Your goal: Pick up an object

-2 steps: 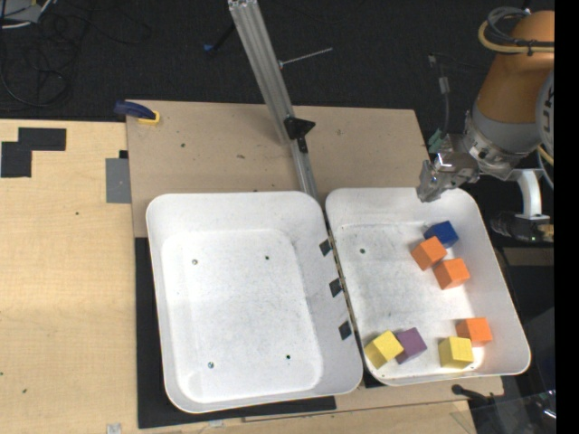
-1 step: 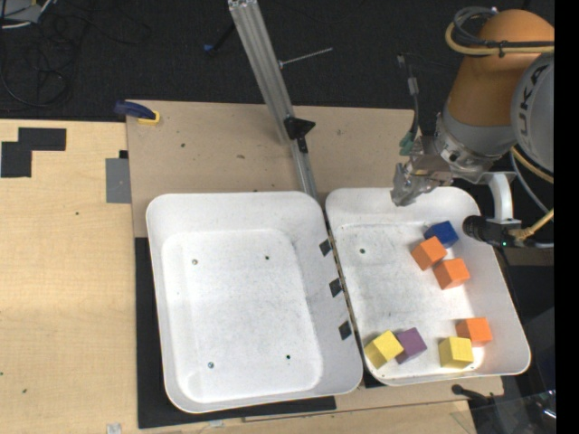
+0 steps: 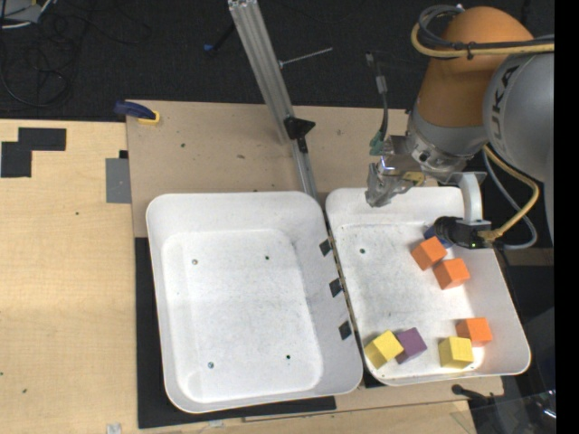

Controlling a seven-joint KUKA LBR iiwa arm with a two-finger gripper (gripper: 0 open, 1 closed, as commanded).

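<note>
**Op A:** From my screen, the blocks sit in the right bin [image 3: 507, 355]. Along its near edge I've got a yellow block [image 3: 384, 347] touching a purple block [image 3: 412, 342], then another yellow one [image 3: 456, 352] with an orange block [image 3: 476, 330] just behind it, by the near right corner. Further up, near the right edge, two more orange blocks [image 3: 438, 262] sit close together. The left bin [image 3: 172, 215] has nothing I'd go for.

**Op B:** And the hand [image 3: 384, 191]?

**Op A:** It hangs over the far left corner of the right bin, well apart from every block, with nothing between its fingers. It's too small and dark on my feed for me to tell how wide it stands.

**Op B:** So we're at the approach?

**Op A:** I'd judge so; nothing is picked yet. The next move calls for travel toward the right edge or near edge, then a descent square over one block. The orange pair is nearest; they sit tight, so I'd worry about clipping both.

**Op B:** Arm pose?

**Op A:** The arm [image 3: 470, 70] reaches in from the right at the table's far side, wrist pointing down.
</note>
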